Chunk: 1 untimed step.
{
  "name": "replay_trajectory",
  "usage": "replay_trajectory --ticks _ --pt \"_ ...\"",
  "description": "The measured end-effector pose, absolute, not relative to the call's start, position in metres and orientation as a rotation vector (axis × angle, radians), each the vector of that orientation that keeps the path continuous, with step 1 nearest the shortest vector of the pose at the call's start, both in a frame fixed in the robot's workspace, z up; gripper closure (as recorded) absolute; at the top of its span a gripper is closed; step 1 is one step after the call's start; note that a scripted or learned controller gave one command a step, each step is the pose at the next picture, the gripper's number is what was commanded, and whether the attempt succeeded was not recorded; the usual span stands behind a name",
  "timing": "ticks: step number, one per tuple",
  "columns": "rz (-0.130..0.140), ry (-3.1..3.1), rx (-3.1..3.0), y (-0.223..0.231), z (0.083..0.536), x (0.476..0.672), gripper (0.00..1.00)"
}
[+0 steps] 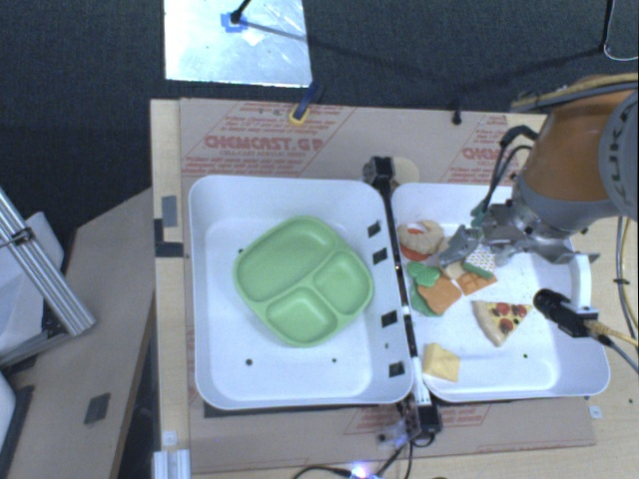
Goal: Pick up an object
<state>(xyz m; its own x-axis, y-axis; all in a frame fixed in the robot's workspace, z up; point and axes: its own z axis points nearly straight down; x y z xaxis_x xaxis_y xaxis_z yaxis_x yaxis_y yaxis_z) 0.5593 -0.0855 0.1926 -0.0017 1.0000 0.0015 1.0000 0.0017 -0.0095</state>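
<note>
- Camera view shows the pincer [467, 245] low in the right bin [579, 367], over a cluster of toy food near that bin's upper left.
- Whether it is open or closed I cannot tell; its tips merge with the pieces under it, and nothing shows clearly as held.
- Likeliest target: the orange piece [446, 289], lying just below and slightly left of the pincer, touching or nearly so, its long side slanting up to the right.
- Looks flat, orange, with green leaf shapes [423, 285] beside it.
- A round bun [421, 238] lies just left of the pincer.
- The pizza slice [500, 319] and yellow wedge [441, 361] lie further toward the near edge, apart from the cluster.
- The green tray [303, 279] sits in the left bin [215, 367].
</note>
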Motion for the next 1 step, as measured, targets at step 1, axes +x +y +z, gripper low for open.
replay_trajectory --ticks 1 --pt "-0.002 -2.226 -2.218 -0.0855 0.1977 0.5619 0.00"
